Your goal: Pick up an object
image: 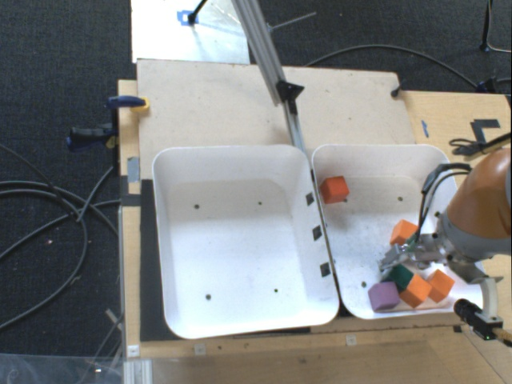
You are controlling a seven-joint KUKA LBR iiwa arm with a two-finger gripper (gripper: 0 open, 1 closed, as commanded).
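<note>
purple block [383, 296], orange blocks [415, 290], green block [399, 278] in right bin [364, 172]

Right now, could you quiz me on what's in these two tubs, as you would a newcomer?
1. True or false: the purple block lies in the right bin.
2. Which block sits apart from the others, near the right bin's far left corner? A) green B) orange C) purple
3. Fill in: the pincer hovers just above the ____ block.

Key: 1 true; 2 B, the lone orange block; 3 green.
</note>
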